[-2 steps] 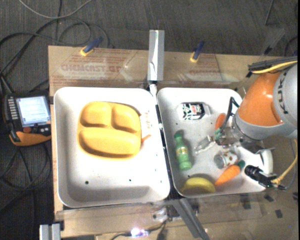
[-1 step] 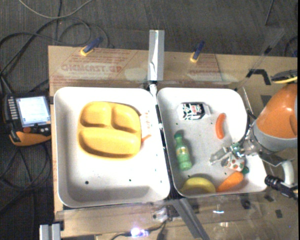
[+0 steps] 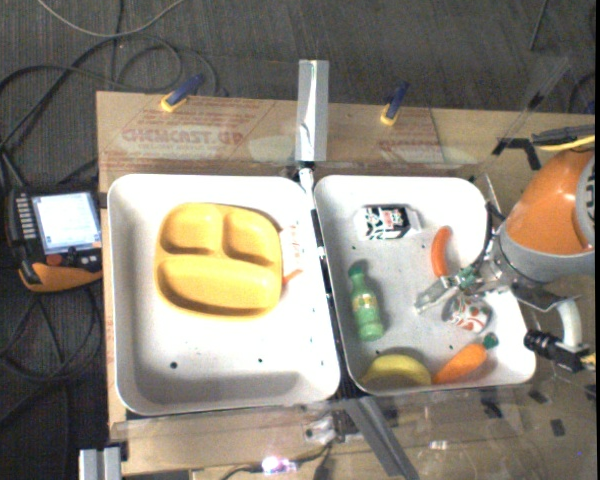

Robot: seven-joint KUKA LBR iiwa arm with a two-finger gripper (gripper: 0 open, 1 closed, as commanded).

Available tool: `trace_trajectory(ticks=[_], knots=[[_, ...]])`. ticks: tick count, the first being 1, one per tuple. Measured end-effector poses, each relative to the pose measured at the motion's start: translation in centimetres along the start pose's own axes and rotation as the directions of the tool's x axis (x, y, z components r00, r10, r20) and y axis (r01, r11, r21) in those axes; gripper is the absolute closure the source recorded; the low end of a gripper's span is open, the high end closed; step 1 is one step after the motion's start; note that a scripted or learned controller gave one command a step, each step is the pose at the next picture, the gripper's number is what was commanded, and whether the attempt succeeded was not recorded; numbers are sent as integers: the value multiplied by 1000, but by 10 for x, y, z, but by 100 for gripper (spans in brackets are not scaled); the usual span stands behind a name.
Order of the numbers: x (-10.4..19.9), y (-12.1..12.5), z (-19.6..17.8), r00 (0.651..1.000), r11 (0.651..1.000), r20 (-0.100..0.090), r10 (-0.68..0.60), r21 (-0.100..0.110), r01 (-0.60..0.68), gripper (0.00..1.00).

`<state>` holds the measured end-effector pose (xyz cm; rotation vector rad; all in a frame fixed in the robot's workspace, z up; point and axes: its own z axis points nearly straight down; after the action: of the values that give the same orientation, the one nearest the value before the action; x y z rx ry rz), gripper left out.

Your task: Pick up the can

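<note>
The can (image 3: pixel 385 221), black and white and lying on its side, rests near the back of the right bin (image 3: pixel 500 368). My gripper (image 3: pixel 436 292) hangs low over the right half of that bin, roughly a hand's width in front and to the right of the can. Its fingers (image 3: pixel 426 297) point left and stand slightly apart, with nothing between them. The grey arm with its orange band (image 3: pixel 550 218) comes in from the right.
In the right bin lie a green bottle (image 3: pixel 365 303), a red-orange pepper (image 3: pixel 440 251), a white and red packet (image 3: pixel 470 317) under the wrist, a carrot (image 3: pixel 460 363) and a yellow fruit (image 3: pixel 398 370). A yellow divided plate (image 3: pixel 220 258) sits in the left bin (image 3: pixel 140 368).
</note>
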<state>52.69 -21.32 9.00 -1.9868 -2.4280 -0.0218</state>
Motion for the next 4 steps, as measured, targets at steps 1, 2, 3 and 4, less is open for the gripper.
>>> trace_trajectory(ticks=[1,2,3,4], knots=[[-3,1,-12,1000,1000,13,1,-9,-1,100],[-2,2,-20,1000,1000,12,0,-8,0,100],[-2,2,-20,1000,1000,12,0,-8,0,0],[38,-31,-1,999,1000,26,-27,-7,27,0]])
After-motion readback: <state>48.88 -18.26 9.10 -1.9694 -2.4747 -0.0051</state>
